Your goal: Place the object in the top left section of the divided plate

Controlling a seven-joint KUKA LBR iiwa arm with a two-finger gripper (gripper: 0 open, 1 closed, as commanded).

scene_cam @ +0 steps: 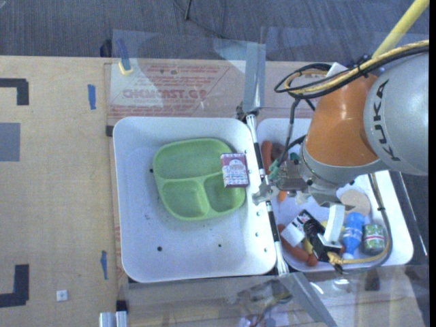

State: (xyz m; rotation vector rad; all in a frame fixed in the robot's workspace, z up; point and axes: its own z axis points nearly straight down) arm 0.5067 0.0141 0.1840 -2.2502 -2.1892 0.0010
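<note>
Small box (234, 169) resting on right rim of plate (178, 174); gripper (283, 182) state unclear; could tip off, missing far-left section.

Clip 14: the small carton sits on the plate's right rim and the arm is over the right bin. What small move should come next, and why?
Probably swing left toward the small red carton. It lies on the right rim of the green divided plate, not in a section, and the arm is over the right bin.
</note>
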